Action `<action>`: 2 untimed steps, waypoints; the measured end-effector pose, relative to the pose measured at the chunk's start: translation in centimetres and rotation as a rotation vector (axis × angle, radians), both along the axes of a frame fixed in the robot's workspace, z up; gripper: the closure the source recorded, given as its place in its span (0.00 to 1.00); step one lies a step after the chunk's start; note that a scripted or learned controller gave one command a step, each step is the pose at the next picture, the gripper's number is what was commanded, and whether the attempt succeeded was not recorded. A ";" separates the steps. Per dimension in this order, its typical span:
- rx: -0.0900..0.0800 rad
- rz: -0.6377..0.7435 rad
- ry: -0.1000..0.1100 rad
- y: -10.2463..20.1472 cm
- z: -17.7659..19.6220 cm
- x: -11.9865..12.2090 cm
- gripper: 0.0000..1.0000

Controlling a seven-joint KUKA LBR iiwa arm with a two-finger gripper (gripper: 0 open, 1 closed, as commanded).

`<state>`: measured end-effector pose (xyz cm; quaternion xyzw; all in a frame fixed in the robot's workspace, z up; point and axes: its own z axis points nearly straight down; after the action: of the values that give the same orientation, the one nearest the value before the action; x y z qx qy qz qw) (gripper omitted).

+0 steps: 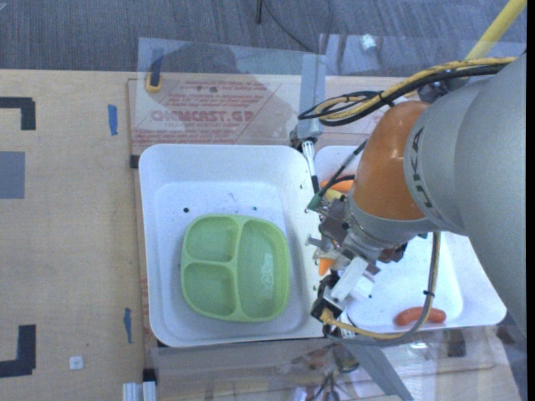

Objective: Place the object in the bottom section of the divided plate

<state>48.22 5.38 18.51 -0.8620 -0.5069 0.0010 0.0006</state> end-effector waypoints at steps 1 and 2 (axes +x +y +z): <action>-0.002 -0.256 0.001 -1.6 6.7 -0.1 1.00; -0.001 -0.316 0.005 5.1 1.4 1.6 1.00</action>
<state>49.84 10.46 19.88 -0.9311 -0.3647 0.0031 0.0014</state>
